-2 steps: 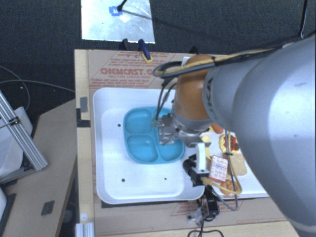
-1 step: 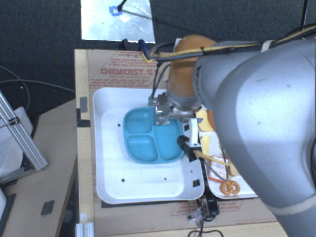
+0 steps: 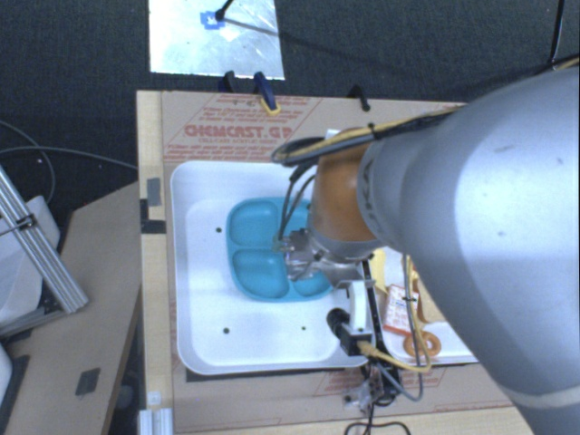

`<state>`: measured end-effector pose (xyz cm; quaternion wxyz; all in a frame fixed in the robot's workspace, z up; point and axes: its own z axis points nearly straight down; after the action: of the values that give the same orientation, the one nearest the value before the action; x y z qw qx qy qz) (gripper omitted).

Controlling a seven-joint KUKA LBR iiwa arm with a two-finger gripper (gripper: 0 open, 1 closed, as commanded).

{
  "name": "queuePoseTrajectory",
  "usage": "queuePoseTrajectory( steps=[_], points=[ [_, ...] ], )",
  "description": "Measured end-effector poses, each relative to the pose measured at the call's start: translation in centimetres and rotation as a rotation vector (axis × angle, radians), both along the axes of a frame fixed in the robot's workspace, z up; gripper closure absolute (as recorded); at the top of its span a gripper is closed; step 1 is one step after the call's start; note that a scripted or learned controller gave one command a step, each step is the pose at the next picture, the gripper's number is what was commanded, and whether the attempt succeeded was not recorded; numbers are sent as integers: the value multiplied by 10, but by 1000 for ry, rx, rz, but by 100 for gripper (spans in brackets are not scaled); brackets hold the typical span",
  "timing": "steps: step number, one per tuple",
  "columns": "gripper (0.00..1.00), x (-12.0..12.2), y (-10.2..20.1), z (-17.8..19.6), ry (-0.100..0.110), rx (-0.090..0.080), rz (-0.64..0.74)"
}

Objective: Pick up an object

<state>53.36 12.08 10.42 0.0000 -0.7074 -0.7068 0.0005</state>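
A light blue divided plate [image 3: 258, 252] lies in the left white bin [image 3: 204, 333], toward its right half. My arm reaches in from the right, and its wrist with the orange band hangs directly over the plate's right side. The gripper [image 3: 299, 270] sits low over the plate's right compartments, seen from above, with the wrist covering most of it. In the right bin [image 3: 453, 356], a pretzel-like brown ring [image 3: 423, 343] and a red-and-white packet [image 3: 397, 311] peek out beside the arm.
The big grey arm link covers most of the right bin. A black cable connector [image 3: 343, 326] hangs near the wall between the bins. Cardboard [image 3: 227, 130] lines the bench behind the bins. An aluminium frame [image 3: 36, 252] stands at far left.
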Motion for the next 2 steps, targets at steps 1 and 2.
queuePoseTrajectory(
  steps=[1,2],
  points=[
    [100,60,-53,86,-13,-1,-2],
    [0,57,-49,80,-3,1,4]
  ],
)
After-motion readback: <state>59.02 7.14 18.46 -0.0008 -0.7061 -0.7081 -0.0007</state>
